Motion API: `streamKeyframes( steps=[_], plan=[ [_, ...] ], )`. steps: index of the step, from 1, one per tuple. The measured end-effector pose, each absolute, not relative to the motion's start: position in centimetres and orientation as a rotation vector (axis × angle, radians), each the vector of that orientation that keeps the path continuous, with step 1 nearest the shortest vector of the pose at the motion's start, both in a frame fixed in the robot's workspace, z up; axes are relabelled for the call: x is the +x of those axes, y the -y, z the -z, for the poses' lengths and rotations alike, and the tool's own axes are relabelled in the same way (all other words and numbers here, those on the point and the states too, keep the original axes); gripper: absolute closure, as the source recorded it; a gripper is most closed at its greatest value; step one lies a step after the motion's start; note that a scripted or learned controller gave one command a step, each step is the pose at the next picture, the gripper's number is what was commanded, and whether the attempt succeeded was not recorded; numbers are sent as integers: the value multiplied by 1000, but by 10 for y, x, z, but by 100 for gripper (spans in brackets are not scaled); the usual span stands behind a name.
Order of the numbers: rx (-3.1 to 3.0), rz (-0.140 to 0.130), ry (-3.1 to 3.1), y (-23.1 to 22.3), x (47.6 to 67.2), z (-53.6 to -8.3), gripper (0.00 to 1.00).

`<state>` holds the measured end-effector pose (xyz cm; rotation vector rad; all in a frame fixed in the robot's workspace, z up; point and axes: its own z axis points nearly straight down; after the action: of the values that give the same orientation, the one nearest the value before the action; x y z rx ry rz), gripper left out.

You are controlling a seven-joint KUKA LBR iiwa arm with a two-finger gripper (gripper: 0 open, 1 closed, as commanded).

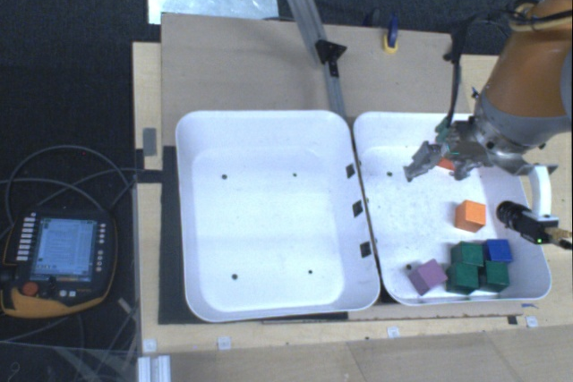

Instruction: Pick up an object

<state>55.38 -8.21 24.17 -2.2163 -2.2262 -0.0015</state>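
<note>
Right now your gripper (428, 162) hangs over the right bin (385, 192), fingers apart and holding nothing. You're at the approach step. The orange block (470, 215) lies nearest, by itself; next you'd need to shift over it and descend.

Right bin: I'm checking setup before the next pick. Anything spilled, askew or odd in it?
Nothing spilled. The blocks crowd the near right corner: green blocks, a blue one and a purple one bunched together, the purple lying askew, the orange block apart.
</note>
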Motion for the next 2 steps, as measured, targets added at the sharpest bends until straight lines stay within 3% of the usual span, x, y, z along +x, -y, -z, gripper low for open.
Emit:
streamKeyframes(
  steps=[1, 2],
  plan=[
    [-2219, 3, 2225, 82, 554, -242, 0],
    [-2217, -3, 2222, 76, 546, -192, 0]
  ],
)
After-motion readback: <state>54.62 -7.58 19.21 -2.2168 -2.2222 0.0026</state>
